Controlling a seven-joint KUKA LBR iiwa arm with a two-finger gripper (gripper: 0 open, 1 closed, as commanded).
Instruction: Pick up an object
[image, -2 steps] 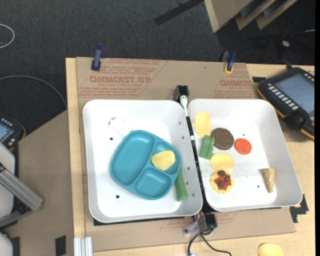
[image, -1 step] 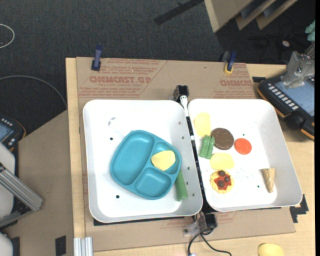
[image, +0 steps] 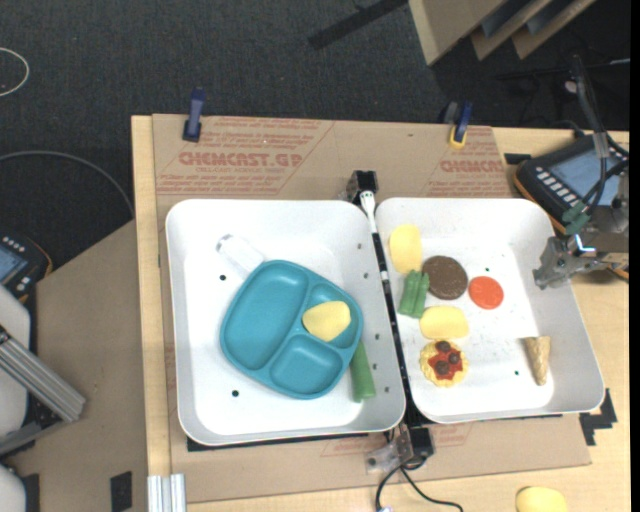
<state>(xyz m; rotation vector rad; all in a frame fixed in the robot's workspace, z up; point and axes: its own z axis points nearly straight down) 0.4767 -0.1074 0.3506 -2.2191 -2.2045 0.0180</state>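
Observation:
The right bin holds a pale yellow piece, a brown disc, an orange-red disc, a green piece, a yellow lump, a small tart with dark berries and a tan cone. My gripper hangs at this bin's right rim, apart from all of these; the orange-red disc is the closest, to its left. In the left bin a blue divided plate carries a yellow lump. A green stick lies by the plate's right edge.
A clear, faint object lies at the left bin's upper left. Both bins rest on a cardboard sheet held by two clips at the back. A dark device sits beyond the right bin. A yellow object lies off the bench at the bottom right.

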